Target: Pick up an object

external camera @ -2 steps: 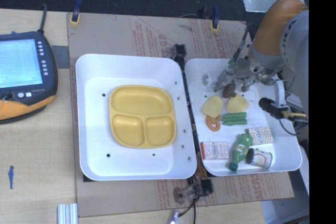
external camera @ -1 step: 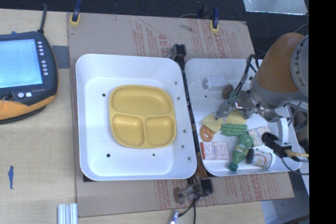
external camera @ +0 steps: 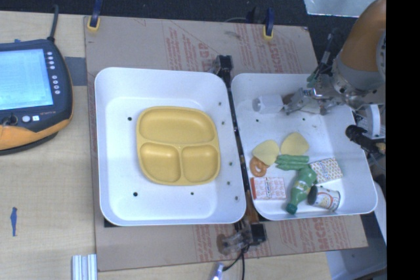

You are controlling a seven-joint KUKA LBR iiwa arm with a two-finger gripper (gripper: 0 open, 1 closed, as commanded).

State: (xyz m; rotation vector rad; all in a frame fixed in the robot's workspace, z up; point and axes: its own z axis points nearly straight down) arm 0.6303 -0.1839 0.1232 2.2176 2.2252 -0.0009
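My gripper [external camera: 293,103] hangs low over the back part of the right bin [external camera: 354,206], and the arm comes in from the right. A small white cylinder [external camera: 257,103] lies just to its left, apart from it. Toward the bin's front lie two yellow chips [external camera: 266,152] [external camera: 294,143], a green pod [external camera: 292,161], a green bottle [external camera: 300,189], a small brown ring [external camera: 258,167], a red-and-white packet [external camera: 268,189], a patterned packet [external camera: 326,170] and a small can [external camera: 326,198]. I see nothing held in the gripper.
The left bin [external camera: 118,200] holds a yellow divided tray [external camera: 178,144]. A teach pendant [external camera: 29,92] rests on the bench at the far left. Clamps [external camera: 94,15] [external camera: 268,21] pin the cardboard sheet at the back.
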